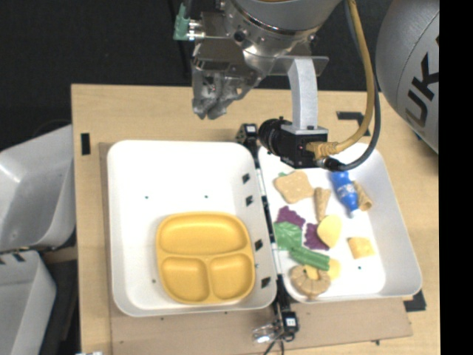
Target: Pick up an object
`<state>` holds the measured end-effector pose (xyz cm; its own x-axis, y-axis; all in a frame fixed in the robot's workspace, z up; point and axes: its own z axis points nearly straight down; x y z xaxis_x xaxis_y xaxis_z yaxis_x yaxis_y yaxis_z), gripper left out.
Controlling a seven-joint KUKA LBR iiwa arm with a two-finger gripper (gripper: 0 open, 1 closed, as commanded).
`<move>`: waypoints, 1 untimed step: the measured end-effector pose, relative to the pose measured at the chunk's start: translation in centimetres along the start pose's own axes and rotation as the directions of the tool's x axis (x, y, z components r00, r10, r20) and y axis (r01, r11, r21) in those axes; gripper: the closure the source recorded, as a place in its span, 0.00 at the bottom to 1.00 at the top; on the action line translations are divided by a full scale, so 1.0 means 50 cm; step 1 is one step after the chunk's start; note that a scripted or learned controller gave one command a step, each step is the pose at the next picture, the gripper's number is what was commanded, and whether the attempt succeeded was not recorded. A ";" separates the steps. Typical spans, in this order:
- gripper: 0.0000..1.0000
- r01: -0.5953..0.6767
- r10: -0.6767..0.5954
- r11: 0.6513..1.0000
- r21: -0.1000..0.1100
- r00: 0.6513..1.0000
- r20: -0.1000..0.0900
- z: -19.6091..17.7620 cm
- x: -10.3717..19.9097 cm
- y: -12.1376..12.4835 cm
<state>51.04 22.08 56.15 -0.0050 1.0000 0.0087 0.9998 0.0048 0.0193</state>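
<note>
My gripper [213, 103] hangs high over the back edge of the left bin [122, 198], and I see nothing in it. The right bin [395, 261] holds several toy foods. A tan toast slice [294, 187] lies at the back beside a blue bottle [343, 191] and a waffle cone [322, 202]. Purple grapes [289, 216], a green leafy piece [287, 235] and a yellow lemon [329, 230] sit mid-bin. Toward the front are a green bean pod [311, 258], a cheese cube [360, 247] and a beige ring pastry [306, 280].
A yellow three-compartment tray [203, 257] lies in the front half of the left bin, well below and in front of the gripper. The bins meet at a divider wall with black clips [260, 198]. A wooden bench top [148, 109] surrounds both.
</note>
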 end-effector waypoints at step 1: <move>1.00 -0.001 0.001 1.000 0.030 1.000 0.014 0.217 -0.001 -0.048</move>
<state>48.85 22.09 45.27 -0.0041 1.0000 -0.0056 0.9999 0.0041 -0.0105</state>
